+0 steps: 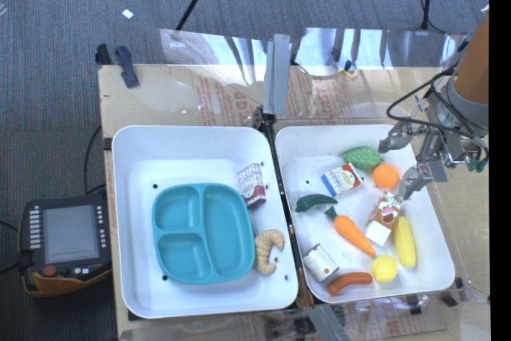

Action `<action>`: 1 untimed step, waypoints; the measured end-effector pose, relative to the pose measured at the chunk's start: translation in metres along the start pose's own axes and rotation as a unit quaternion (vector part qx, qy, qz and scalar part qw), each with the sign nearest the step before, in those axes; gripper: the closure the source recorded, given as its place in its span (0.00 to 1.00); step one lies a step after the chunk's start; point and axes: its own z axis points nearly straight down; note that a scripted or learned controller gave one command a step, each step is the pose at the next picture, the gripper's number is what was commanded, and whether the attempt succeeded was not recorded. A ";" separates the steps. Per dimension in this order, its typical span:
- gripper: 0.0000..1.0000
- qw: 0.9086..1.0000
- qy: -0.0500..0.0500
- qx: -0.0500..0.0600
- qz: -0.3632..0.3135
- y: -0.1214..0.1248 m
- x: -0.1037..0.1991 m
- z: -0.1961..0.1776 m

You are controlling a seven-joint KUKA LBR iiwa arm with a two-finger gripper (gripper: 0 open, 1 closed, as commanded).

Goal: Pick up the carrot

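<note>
Hanging over the right rim of the right bin [444,251], the claw [407,164] has its two fingers [417,178] spread wide, with nothing between them. It sits up and to the right of the carrot [352,234], well apart from it, with a small orange ball [386,176] just beside its lower finger.

The carrot lies on the floor of the right bin, near the middle, slanted with its green top toward the upper left and its tip toward the lower right. Everything else I'd place from that carrot. Just above its green top lies a dark green pepper-like piece [314,203]. Further up sits a small printed carton [342,179], and beyond that a knobbly green vegetable [362,156]. To the carrot's right stands a little bottle [384,216] with a white base, and right of that an ear of yellow corn [405,241]. Below and right of the carrot's tip is a lemon [384,268], touching or nearly touching a red sausage [349,283]. Below and left of the carrot lies a small can [321,263].

Far to the carrot's left, in the left bin [128,172], a teal divided tray [203,234] rests flat, with a croissant [269,250] at its right edge and a small box [252,184] at its upper right corner.
</note>
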 end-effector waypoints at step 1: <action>0.00 0.999 0.006 -0.002 0.037 0.076 0.018 0.134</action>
